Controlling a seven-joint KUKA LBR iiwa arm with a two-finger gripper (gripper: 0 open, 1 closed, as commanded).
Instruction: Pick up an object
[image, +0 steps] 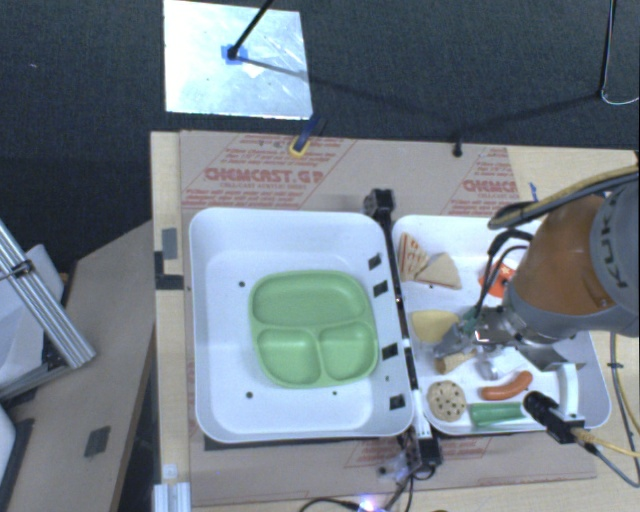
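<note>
My gripper (462, 338) hangs low in the right bin (596, 400), under the orange-banded wrist. It sits right over a pale yellow food piece (433, 324) and a small tan piece (452, 362). Other toy foods lie around it: a sandwich wedge (428, 262) at the back, a chocolate-chip cookie (446, 400), a red sausage (506, 385), a green bean-like piece (496, 413) and an orange piece (500, 275) partly hidden by the arm. The arm hides most of the fingers.
The left bin (215, 300) holds a green three-compartment plate (308, 328). A black divider with clips (392, 300) runs between the bins. A silver sheet (238, 62) lies beyond the bench.
</note>
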